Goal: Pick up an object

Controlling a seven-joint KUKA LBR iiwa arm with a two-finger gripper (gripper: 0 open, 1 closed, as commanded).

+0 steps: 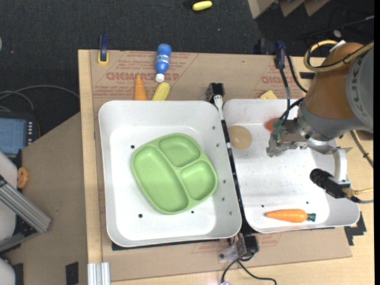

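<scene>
— How many things do you count on the table (89, 159)?

— Two white bins side by side. The left bin (119, 206) has one green divided plate (173, 172), three compartments. The right bin (285, 183) has one toy carrot (287, 216) along its near edge, one tan round disc (240, 138) by the dividing wall, and one small red thing (271, 124) partly hidden beside the hand.

— And behind the bins?

— One blue-and-white bottle (162, 62), one yellow corn cob (161, 91), one orange piece (139, 89), all on the cardboard. One yellow object (202, 5) lies on the floor beyond.

— The arm?

— It reaches in from the right, orange band high, wrist bent down over the right bin's far part. The hand (284, 140) sits low, just right of the disc. From here I can't tell how wide it is, or whether it grips anything.
</scene>
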